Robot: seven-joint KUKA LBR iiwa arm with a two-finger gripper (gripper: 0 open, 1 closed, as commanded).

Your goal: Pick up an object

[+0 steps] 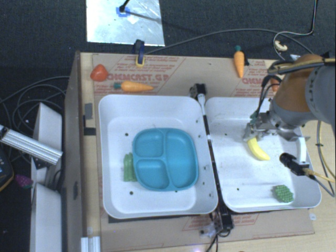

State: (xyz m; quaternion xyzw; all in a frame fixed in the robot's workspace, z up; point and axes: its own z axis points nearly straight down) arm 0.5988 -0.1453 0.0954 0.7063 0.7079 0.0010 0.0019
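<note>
The gripper [255, 130] is low in the right bin [231, 193], just at the upper end of the yellow banana [258, 149]. I cannot tell how far its grasp is open. A green object [283, 193] lies near the bin's front corner.

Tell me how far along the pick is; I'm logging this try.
Done: the gripper is down in the right bin, at the upper end of the banana. In hand: nothing visibly held; the banana lies on the bin floor. Left: grasping and lifting. The green object sits untouched near the bin's lower right corner.
</note>
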